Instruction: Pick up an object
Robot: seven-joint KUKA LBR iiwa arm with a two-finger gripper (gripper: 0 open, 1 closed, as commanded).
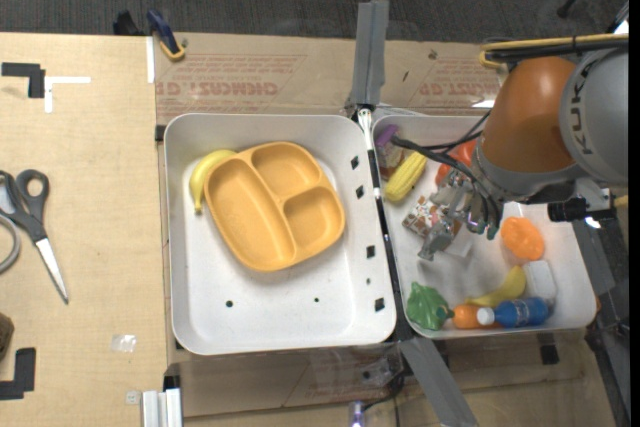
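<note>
Objects crowd the right bin (570, 315). Claw (440, 237) hangs low over its left half; its opening cannot be told. Nearest lie a corn cob (405, 177) and a green toy (427, 306). Advisable: centre over one item before closing, clear of neighbours.

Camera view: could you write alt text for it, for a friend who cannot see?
Seen from above, a grey and orange robot arm reaches into the right bin, its gripper low among small toys. The left bin holds a yellow divided plate beside a banana. Scissors lie on the bench.
</note>
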